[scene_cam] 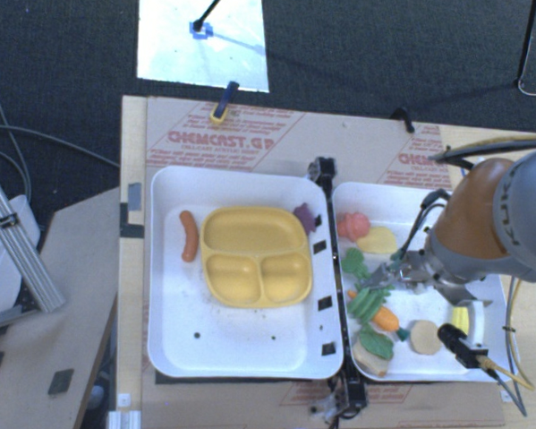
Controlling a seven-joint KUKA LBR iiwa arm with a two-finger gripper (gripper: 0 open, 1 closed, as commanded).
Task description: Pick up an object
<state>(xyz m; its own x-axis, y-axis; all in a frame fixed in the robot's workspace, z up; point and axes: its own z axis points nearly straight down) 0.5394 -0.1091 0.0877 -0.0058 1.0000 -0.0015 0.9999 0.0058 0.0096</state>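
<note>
Arm point(492, 221) over right bin point(403, 373); sausage point(189, 235) lies lengthwise, top-to-bottom.

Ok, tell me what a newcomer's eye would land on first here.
The big yellow divided tray in the left bin stands out, with an orange sausage lying beside it. Next comes the grey arm's gripper, low over the pile of toy food in the right bin.

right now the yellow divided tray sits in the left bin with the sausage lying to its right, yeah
Not quite: in the camera view the sausage lies to the left of the yellow divided tray, not its right. The tray does sit in the left bin.
</note>
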